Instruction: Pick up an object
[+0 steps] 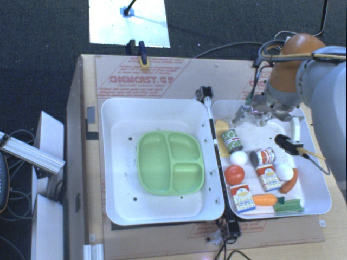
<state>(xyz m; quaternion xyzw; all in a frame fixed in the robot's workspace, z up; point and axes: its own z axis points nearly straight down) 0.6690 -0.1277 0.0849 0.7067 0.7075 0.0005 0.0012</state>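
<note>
Camera view: gripper [252, 112] above right bin's [320, 196] far end.
Finger state: cannot tell.
Green can [232, 140]: just below-left of gripper.
Egg [238, 157]: beyond can.

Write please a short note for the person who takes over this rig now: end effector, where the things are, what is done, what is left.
End effector: over the back of the right bin; nothing seen between its fingers.
Right bin holds a green can, a red can, two eggs, a tomato, two small cartons, a carrot.
Left bin holds a green divided plate.
Done: nothing picked yet.
Left: grasp one object and lift it.
</note>
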